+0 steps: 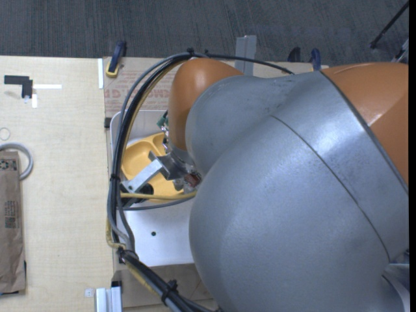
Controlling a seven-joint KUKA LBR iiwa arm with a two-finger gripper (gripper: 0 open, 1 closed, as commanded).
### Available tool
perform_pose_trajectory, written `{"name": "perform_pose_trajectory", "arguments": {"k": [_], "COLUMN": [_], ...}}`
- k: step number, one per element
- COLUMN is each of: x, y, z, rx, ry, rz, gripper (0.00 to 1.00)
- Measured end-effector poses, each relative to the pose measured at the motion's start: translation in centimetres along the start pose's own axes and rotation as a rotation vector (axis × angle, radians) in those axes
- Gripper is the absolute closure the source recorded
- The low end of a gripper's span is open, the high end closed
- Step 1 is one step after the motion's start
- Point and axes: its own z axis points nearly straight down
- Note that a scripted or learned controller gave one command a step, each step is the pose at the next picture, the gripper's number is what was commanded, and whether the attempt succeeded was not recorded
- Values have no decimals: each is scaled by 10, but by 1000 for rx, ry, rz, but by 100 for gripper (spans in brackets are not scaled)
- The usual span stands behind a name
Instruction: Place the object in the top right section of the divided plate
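the grey arm [292, 194] covers most of the bench and leans over the white bin [156, 239]. under it a yellow divided plate [140, 158] lies in the bin, with the gripper [170, 169] low over it. the object is probably hidden under the arm

One yellow divided plate [140, 158], one white bin [159, 239], perhaps two blue clamps [117, 56].

Divided plate [140, 158]: my arm [292, 194] hides most of it; its sections can't be told apart.
Bins [159, 239]: mostly hidden under my arm.
Brown bag [10, 220]: cut off by the left edge.
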Motion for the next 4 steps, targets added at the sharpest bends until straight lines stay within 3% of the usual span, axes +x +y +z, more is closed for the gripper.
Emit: {"name": "perform_pose_trajectory", "arguments": {"k": [1, 2, 3, 4], "x": [-31, -30, -37, -62], "y": [-23, -24, -28, 17], "z": [73, 72, 75, -1], "rx": [-3, 4, 14, 0], "ry": [23, 28, -1, 11], "rz": [56, 366, 365, 367], "gripper": [100, 100, 0, 0]}}
